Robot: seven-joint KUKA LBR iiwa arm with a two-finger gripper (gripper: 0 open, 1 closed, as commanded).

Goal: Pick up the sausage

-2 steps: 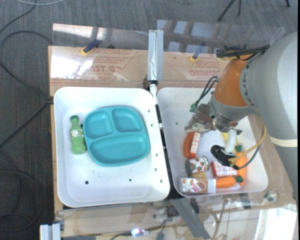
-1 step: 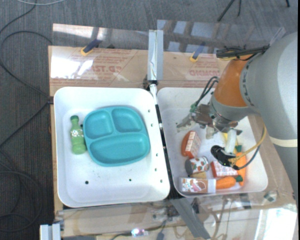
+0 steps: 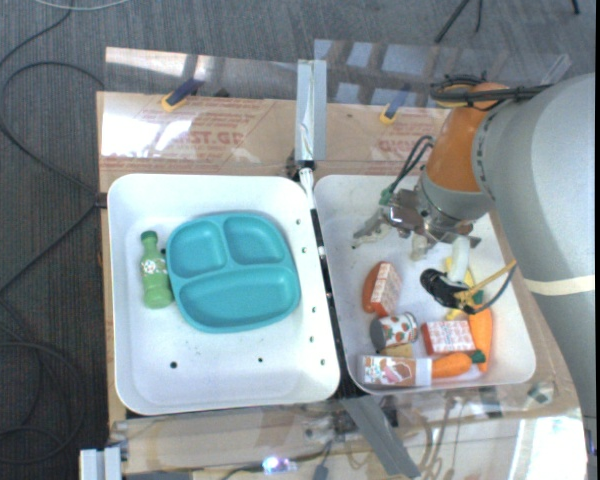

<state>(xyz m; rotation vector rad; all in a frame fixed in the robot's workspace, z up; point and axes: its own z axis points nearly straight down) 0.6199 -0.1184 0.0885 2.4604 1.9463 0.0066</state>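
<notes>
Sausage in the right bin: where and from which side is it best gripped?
Probably mid-length from straight above, closing across its narrow width. The sausage lies flat along the near wall of the right bin, with a red box just behind it, so side approaches look blocked.

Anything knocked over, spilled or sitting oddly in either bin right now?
Nothing spilled or damaged. The right bin is cluttered: toy food is piled against its near right corner, with a small carton lying apart. In the left bin, the green bottle lies on its side against the teal divided plate. The tool hangs above the clutter.
</notes>
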